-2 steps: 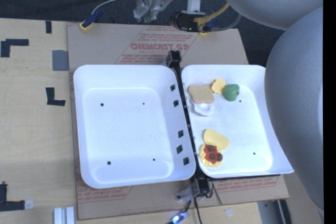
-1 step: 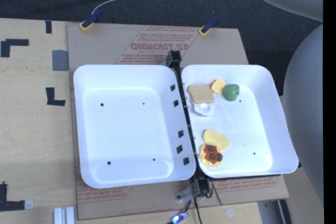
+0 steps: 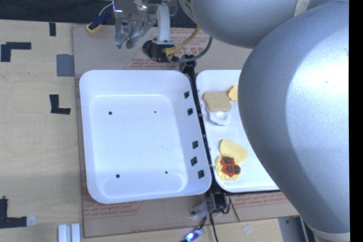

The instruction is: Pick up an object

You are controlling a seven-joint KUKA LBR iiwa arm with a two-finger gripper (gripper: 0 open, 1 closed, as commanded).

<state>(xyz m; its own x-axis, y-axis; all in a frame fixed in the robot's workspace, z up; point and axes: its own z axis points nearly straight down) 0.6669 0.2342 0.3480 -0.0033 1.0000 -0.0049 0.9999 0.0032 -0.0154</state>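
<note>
My gripper (image 3: 129, 35) hangs over the brown board behind the far rim of the left bin (image 3: 91, 122), outside both bins. In the right bin (image 3: 203, 139) lie a tan bread-shaped piece (image 3: 216, 100), a small white piece (image 3: 220, 117) just below it, a yellow piece (image 3: 233, 150), and a red and black berry-like piece (image 3: 228, 166) on a yellow base. Another yellow piece (image 3: 233, 92) peeks out at the arm's edge. The large grey arm (image 3: 306, 93) hides most of the right bin's right side.
Black markers (image 3: 57, 103) and a grey patch (image 3: 65, 64) lie flat on the wooden bench to the left. A row of black clips (image 3: 195, 144) runs along the wall between the bins.
</note>
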